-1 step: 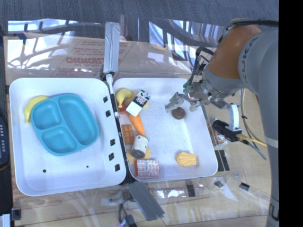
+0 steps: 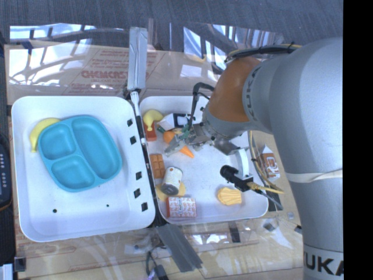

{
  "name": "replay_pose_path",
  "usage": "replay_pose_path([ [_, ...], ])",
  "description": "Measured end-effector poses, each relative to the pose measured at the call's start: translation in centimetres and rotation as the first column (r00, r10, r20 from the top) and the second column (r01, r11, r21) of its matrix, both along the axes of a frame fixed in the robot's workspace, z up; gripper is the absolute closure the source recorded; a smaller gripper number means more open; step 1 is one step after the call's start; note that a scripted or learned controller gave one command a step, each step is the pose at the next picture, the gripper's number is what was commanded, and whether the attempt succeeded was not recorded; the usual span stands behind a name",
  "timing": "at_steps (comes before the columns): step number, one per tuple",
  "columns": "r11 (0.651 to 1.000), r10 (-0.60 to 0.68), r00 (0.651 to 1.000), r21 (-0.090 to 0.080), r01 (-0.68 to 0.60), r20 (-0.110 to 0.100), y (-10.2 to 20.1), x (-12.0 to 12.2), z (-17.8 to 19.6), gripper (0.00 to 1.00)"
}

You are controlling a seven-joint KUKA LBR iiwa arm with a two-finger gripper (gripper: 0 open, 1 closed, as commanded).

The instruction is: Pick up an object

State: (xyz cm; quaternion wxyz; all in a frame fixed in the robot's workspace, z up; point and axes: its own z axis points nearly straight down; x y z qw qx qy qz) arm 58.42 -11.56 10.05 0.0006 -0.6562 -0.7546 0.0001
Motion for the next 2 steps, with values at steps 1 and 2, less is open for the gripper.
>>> replay_pose_path([
  [1,1.000,0.004,1.000,0.000,-0.004,-0.003,0.0,0.0,0.9,1.00],
  [2,1.000,0.025,1.000,0.002,-0.025,0.005,9.8,1.8,9.4,1.00],
])
